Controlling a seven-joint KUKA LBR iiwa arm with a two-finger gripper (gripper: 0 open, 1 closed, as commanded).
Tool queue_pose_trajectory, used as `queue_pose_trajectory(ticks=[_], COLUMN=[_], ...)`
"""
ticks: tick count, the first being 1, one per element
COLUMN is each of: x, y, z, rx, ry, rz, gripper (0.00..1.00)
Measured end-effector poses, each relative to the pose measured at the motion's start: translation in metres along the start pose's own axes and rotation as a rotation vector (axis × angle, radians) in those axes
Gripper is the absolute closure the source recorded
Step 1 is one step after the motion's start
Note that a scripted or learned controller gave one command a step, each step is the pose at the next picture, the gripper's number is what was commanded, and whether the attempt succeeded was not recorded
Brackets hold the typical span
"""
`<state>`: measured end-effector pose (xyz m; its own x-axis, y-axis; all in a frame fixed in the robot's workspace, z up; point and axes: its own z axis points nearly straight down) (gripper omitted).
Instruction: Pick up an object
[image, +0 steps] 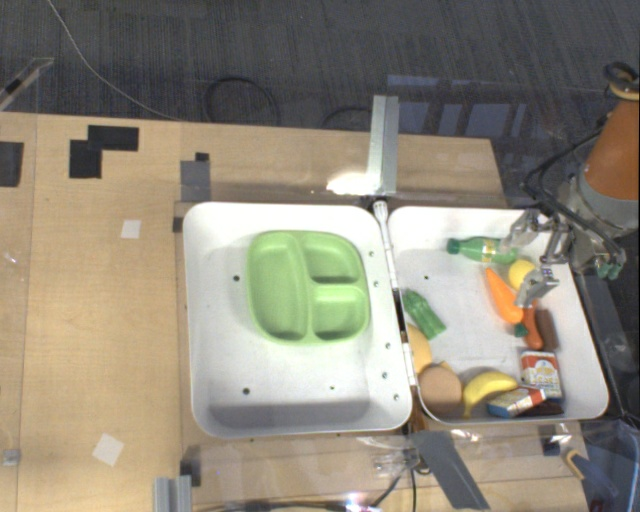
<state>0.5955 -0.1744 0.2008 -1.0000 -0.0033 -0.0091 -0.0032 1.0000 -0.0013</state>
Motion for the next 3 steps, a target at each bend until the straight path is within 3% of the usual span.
queue_pose_trajectory(ticks=[1,2,3], x=[0.006,0.003,0.072], y=[0.015,0.017,-0.018], z=[0.103,0.09,0.11], rx=[0.0,0.002,0.002], ry=[-0.001,-0.011,-0.007], rz=[-0.133,-0.141,-0.003], gripper=[0.0,1.0,1.0])
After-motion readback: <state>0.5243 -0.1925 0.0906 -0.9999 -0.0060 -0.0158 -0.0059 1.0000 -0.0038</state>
